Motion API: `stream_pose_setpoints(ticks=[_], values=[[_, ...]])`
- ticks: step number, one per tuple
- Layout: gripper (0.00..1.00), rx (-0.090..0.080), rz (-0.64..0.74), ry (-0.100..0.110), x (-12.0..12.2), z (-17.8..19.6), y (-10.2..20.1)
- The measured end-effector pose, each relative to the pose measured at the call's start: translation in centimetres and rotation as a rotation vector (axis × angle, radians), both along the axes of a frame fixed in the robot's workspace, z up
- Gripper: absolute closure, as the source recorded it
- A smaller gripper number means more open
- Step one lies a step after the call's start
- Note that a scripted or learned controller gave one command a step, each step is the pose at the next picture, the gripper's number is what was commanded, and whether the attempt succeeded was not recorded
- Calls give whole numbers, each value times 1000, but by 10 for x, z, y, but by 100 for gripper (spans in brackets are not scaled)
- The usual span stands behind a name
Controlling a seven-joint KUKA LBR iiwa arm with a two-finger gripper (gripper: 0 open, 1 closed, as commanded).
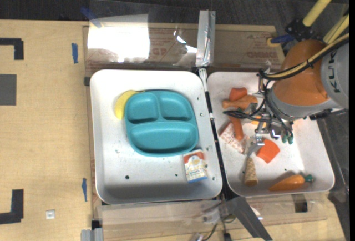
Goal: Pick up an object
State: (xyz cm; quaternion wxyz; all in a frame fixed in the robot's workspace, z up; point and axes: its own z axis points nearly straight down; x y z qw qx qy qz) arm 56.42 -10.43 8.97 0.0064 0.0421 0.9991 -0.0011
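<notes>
The wooden bench carries two shallow white bins. The right bin lies directly under the gripper; the left bin sits touching it, to the gripper's left in the view.

You see two smooth white plastic bins on a matt wooden desk. In the left bin, the teal tray looks like satin plastic; just beside it, the carton looks like printed paper.

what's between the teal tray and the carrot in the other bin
In the camera view, going from the teal tray to the carrot: a small carton, the bins' shared walls, then a cone-shaped piece.
</notes>
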Motion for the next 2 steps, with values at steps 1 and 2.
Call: stream_pose_setpoints(ticks=[1, 2], values=[[0, 3, -198, -1, 22, -1, 11], [0, 4, -220, 6, 63, -1, 9]])
